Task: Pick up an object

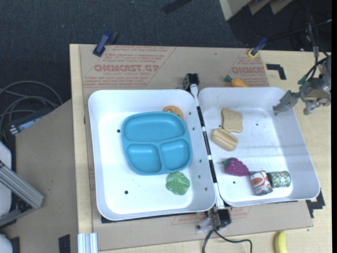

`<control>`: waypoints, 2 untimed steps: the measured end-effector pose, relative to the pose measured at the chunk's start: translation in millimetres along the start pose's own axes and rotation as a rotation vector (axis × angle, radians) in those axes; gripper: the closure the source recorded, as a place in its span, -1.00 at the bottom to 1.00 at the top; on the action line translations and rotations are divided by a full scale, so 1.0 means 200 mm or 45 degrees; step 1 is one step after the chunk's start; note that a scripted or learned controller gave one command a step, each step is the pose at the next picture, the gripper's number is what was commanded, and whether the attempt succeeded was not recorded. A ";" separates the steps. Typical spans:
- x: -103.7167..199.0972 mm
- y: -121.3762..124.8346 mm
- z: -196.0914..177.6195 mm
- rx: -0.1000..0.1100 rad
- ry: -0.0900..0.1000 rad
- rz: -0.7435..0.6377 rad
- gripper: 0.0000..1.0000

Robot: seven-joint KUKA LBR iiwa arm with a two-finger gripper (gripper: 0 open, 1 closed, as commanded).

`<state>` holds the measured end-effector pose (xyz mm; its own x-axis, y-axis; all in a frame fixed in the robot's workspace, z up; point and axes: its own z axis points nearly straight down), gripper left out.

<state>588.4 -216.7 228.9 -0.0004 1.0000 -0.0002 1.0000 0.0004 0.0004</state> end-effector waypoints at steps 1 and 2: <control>0.46 -0.11 0.50 0.002 0.002 -0.001 -1.00; 0.61 0.12 0.70 -0.003 -0.001 0.000 -1.00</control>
<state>612.0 -94.4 89.6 -0.0004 1.0000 -0.0007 1.0000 0.0004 0.0028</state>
